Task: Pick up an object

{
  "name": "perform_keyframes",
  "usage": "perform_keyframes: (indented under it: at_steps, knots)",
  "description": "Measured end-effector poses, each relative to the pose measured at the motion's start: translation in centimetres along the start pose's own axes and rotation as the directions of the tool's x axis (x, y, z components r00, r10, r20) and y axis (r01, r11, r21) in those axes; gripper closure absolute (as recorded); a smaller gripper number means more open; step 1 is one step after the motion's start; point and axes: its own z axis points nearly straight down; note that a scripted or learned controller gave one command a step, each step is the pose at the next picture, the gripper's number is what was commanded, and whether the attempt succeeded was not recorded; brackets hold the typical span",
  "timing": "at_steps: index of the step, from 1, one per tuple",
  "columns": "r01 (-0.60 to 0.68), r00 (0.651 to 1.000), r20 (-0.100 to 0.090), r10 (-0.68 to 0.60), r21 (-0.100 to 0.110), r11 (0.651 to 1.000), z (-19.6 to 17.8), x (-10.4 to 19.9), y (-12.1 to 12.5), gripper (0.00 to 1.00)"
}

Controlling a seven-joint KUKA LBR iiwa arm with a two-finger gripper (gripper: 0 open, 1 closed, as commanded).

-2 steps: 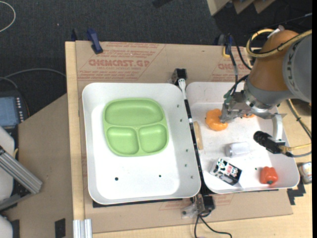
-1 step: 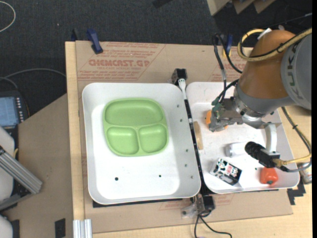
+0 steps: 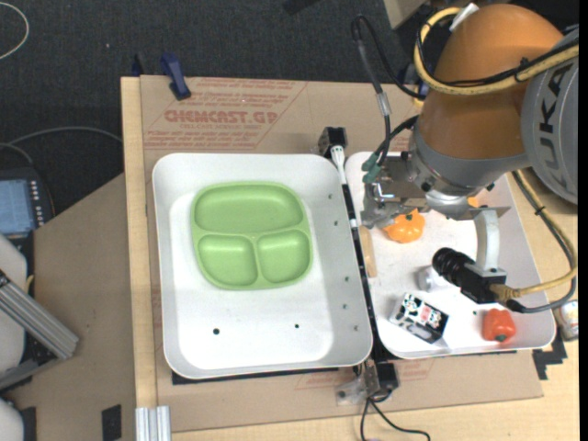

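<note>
Since the gripper (image 3: 395, 208) hangs low over the right bin (image 3: 395, 283) with a small orange object (image 3: 405, 230) just beside its tip, that object is judged the target in hand; whether the gripper is open or closed cannot be told, the wrist being in the way, and nothing is seen held. A sound grasp calls for centring squarely over the orange object, descending straight, and closing across its widest part; the bin wall on the gripper's far side from the arm lies near and must be cleared. The orange object is rounded and smooth, probably prone to roll or slip. Further from the gripper lie a glossy rounded red object (image 3: 497, 324) and a small flat-faced black-and-white printed box (image 3: 422, 317). Well apart, in the other bin (image 3: 248, 329), rests a matte green three-compartment plate (image 3: 250, 235).
</note>
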Motion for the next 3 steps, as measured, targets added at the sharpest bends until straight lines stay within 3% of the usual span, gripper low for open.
perform_keyframes:
  at_steps: [1,2,3]
  knots:
    - [-0.005,1.0,0.002,0.005,0.0,1.0,-9.7,3.7,-2.8,1.0]
    - [-0.008,1.0,0.004,0.008,0.005,1.0,-12.8,6.4,-2.7,1.0]
    - [-0.009,1.0,0.005,0.009,0.005,1.0,-13.7,6.3,-2.6,1.0]
